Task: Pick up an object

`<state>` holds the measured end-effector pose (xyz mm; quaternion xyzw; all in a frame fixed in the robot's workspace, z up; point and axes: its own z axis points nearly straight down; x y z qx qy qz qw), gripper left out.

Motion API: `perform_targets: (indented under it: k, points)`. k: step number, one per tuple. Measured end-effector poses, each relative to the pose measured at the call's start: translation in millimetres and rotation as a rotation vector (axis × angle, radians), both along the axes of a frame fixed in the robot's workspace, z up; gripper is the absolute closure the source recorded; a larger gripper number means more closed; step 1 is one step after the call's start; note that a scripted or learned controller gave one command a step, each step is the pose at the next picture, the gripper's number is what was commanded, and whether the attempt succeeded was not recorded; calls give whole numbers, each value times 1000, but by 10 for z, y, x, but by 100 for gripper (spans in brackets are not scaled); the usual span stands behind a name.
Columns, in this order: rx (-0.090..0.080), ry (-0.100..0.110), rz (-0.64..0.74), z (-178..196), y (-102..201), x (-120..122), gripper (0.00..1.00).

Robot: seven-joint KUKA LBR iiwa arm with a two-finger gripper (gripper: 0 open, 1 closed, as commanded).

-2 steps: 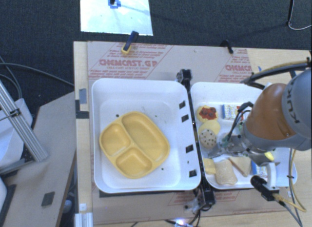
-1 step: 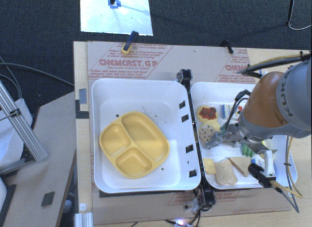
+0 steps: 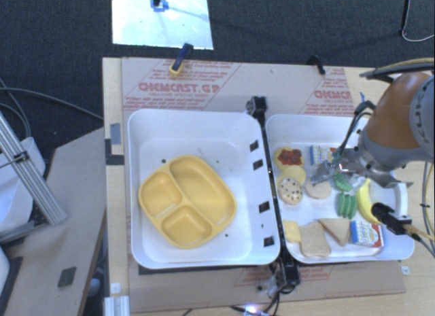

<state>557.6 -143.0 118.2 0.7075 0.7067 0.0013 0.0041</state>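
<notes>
Standing at the bench: the gripper is low inside the right-hand bin, with the grey arm and its orange band above it. Whether it is apart, together or clamped on anything cannot be told from here.

Taking the gripper as landmark, the toy food lies as follows. A round pale disc sits just below it. A green piece is below and to its right, with a banana beside that. A chocolate-chip cookie lies to its lower left, a red-topped item to its left. Bread slices rest well below, near the bin's front edge. A yellow divided tray sits far left, in the other bin.

Judgement: the pale disc looks the likeliest target. Items are crowded here, nearly touching. A sound grasp would centre on one piece, descend straight, and close across its narrow dimension without snagging the green neighbour.
</notes>
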Motion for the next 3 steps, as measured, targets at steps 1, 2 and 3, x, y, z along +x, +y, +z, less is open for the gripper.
perform_targets:
  k: [1, 2, 3]
  points:
    - [3, -2, 11, 32, 415, 780, 0]
    - [3, 6, 0, -185, -42, 536, 0]
    - [8, 9, 7, 702, 650, -577, 0]
